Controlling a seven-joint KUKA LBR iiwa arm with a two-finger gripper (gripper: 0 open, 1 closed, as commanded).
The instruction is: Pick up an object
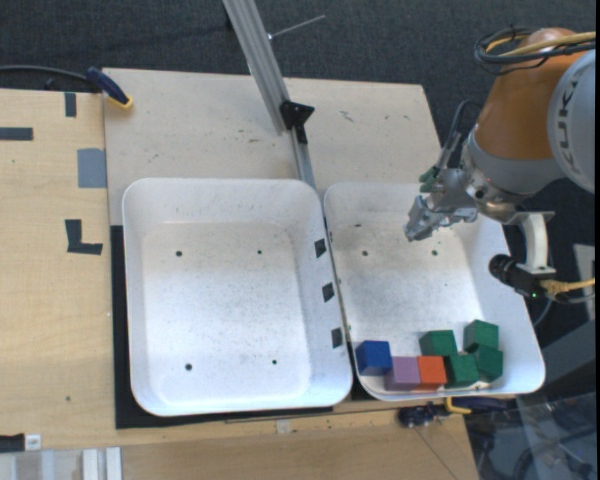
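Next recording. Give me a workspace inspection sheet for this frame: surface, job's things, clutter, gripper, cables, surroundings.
Surface: wooden bench bearing left bin and right bin, side by side.
Job's things: blue block, purple block, orange block and green blocks clustered at the right bin's near edge.
Clutter: nothing seen in the bins besides the blocks.
Gripper: gripper over the right bin's far part, away from the blocks.
Cables: black cable along the bench's far left.
Surroundings: metal pole; dark tape marks.

even, soft overhead light, fairly bright. white bins (225, 288) near washed out, faint glare on rims. soft short shadows under arm (530, 118) at 2 o'clock. overall grainy, slightly soft; blocks (435, 358) at 5 o'clock blurry-edged.
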